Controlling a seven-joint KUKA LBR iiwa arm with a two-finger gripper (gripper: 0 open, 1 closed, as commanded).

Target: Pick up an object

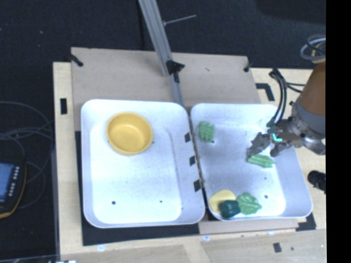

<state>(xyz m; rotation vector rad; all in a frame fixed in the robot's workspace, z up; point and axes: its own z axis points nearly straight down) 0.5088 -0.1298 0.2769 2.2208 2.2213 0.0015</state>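
Note:
My gripper [266, 146] hovers over the right side of the right bin [236, 114], open, with nothing between its fingers. Just below the fingertips a flat light-green piece [260, 160] lies on the bin floor. A small green knobbly object [206, 131] rests near the bin's left wall. At the front of the bin a yellow object [220, 196], a dark green block [229, 207] and a light-green leaf-shaped piece [249, 203] crowd together. A yellow bowl [130, 133] stands upright at the back of the left bin [137, 201].
A grey metal rail [156, 29] slants down from the top to the divide between the bins. Black cables [281, 95] hang by the arm's wrist at the right. A handheld pendant [10, 185] lies off the bench at the far left.

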